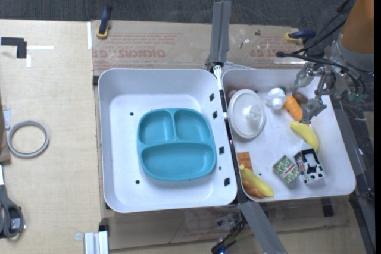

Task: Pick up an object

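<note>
My gripper (pixel 309 98) hangs over the far right corner of the right bin (pixel 339 182), open, with nothing between its fingers. An orange carrot-like piece (pixel 293 107) lies just to its left, beside a small white object (pixel 275 98). A yellow banana (pixel 305 134) lies just in front of the gripper. Further left sits a white round bowl (pixel 247 113). Near the front edge lie a green-and-white box (pixel 286 169), a black-and-white object (pixel 310 166), a second yellow banana (pixel 257 181) and a brown block (pixel 244 159).
The left bin (pixel 113 128) holds a blue divided plate (pixel 177 144). A grey tape roll (pixel 27 138) and scissors (pixel 9 218) lie on the bench at the left. Clamps (pixel 105 21) hold the cardboard behind the bins. Cables run at the far right.
</note>
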